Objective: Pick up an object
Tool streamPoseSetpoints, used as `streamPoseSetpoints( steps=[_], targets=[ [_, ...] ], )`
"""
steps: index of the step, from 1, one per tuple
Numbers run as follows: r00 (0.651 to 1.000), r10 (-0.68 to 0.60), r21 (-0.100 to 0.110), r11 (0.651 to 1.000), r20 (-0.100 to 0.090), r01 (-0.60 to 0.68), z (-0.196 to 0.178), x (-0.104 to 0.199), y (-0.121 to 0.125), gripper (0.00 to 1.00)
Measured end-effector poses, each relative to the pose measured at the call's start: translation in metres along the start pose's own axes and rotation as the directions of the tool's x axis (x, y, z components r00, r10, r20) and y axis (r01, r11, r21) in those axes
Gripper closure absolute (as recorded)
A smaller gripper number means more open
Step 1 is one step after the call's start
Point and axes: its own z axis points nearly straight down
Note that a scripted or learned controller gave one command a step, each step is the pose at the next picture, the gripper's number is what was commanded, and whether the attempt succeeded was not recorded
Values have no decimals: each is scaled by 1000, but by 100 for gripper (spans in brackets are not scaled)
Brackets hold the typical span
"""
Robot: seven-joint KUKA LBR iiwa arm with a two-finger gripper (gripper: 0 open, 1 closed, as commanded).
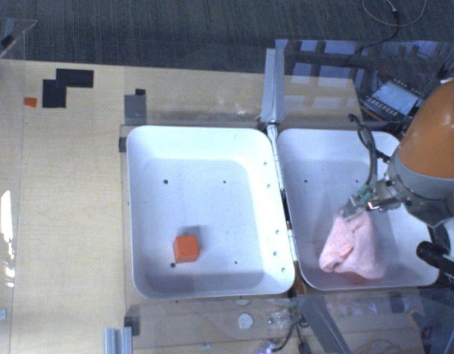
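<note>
A pink cloth (351, 248) lies in the right bin (315, 161), near its front edge. Its top is drawn up into a narrow peak that runs into my gripper (362, 203), which is shut on that peak. The rest of the cloth hangs down and spreads toward the bin's front wall. The arm's orange band (433, 139) and grey wrist come in from the right, above the bin's right side. An orange cube (186, 248) rests on the floor of the left bin (197, 142), toward its front left.
A metal divider (280, 190) runs between the two bins. Black and orange markers (61, 87) sit on the wooden bench at far left. Cables and a small screen (393, 98) stand behind the right bin.
</note>
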Motion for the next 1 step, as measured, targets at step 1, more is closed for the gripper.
streamPoseSetpoints(
  steps=[1],
  targets=[
    [997,76,2,997,0,-76,-26,-11,78,100]
  ],
)
